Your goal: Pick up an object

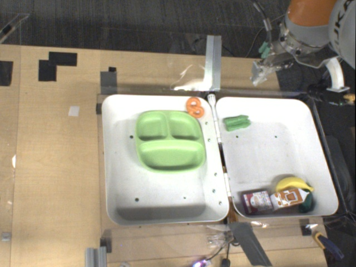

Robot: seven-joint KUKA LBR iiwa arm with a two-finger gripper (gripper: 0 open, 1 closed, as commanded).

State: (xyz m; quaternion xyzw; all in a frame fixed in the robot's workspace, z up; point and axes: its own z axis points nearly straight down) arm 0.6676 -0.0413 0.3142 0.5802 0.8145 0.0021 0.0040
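Observation:
My gripper hangs above the bench just behind the right bin's far edge, near the top right of the camera view, with nothing seen between its fingers. In the right bin a green pod-shaped piece lies near the far left corner. A yellow banana, a dark carton and a dark green item crowd the near right corner. The left bin holds a green divided plate and an orange ring-shaped toy at its far right edge.
A metal post rises behind the seam between the bins. Cables trail near the arm's wrist at the top right. Black markers sit on the wooden bench at the far left.

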